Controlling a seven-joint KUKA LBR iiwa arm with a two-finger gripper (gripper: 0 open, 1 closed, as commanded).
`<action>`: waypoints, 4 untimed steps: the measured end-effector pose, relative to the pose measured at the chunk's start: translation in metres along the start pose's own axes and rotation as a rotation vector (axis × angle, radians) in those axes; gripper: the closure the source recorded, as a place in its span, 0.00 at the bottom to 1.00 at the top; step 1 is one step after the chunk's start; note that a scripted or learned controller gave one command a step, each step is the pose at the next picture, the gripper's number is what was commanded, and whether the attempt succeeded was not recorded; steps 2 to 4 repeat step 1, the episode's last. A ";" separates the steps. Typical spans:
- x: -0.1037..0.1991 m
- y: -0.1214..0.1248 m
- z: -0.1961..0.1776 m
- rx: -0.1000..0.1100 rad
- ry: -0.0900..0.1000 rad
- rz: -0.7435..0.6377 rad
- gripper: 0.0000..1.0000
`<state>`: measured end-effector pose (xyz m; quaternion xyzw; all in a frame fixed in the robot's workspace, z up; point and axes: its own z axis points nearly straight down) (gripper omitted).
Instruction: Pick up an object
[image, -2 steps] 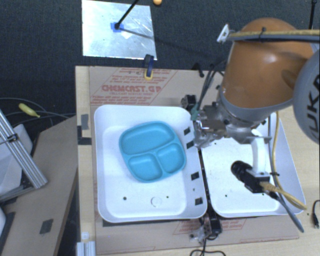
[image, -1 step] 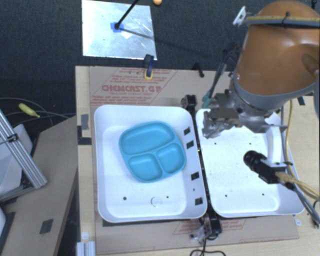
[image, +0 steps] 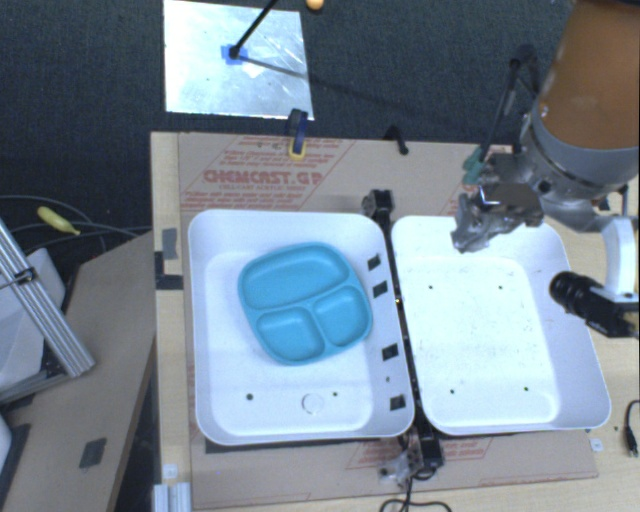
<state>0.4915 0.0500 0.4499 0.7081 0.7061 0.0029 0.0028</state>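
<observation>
Two shallow white bins sit side by side on a brown board printed with red lettering. Left bin (image: 215, 400): holds a blue plate (image: 304, 302) with three compartments, one long section along its upper edge and two smaller ones below; it lies flat, a little above the bin's centre and turned at a slant. A faint round mark shows on the bin floor below the plate, near the front wall. Right bin (image: 500, 400): floor bare white with a few small dark dots. Black clips run down the seam where the two bins meet. The arm (image: 590, 90) comes in from upper right, orange band above grey wrist, cables trailing on its left side. The gripper (image: 470, 238) hangs over the far left corner of the right bin, well apart from the plate and across the seam from it. Nothing visible between its tips; whether they stand apart or together cannot be made out, the tool being blurred and seen from above. Beyond the board, a shiny metal sheet (image: 240, 55) lies on dark carpet, with a blue-tipped black rod across it.
</observation>
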 end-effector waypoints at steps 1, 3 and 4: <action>0.002 -0.005 0.029 0.007 0.000 -0.003 1.00; 0.002 -0.005 0.029 0.007 0.000 -0.003 1.00; 0.002 -0.005 0.029 0.007 0.000 -0.003 1.00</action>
